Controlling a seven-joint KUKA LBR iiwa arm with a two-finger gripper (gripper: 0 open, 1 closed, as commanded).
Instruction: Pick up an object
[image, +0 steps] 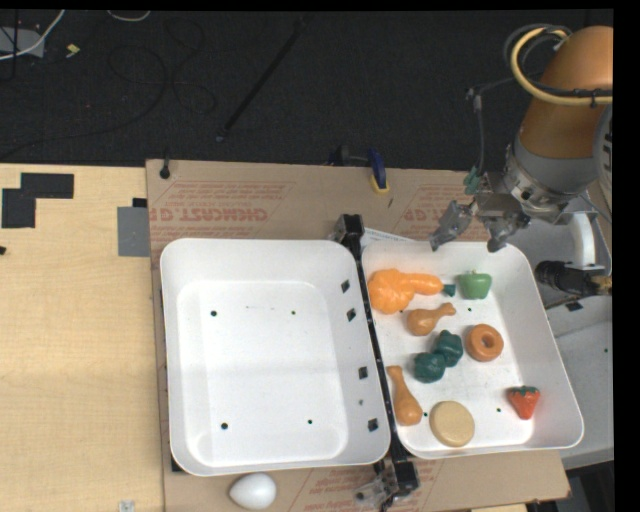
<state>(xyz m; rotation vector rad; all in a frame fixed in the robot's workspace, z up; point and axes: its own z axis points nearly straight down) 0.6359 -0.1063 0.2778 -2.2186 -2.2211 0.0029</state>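
The open end effector (470, 228) hangs with fingers spread above the right bin's (560, 390) far rim, over glossy plastic toys: a lumpy orange carrot (398, 289), ring doughnut (485, 343), strawberry (523, 401).

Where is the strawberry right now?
In the camera view, the strawberry lies in the right bin, near its front right corner, right of the round tan disc and below the doughnut.

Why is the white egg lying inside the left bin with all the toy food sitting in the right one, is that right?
Not quite. The camera view shows the smooth white egg lying outside the shallow white left bin, on the board just below its front edge. The rest holds: the toy food sits in the shallow white right bin.
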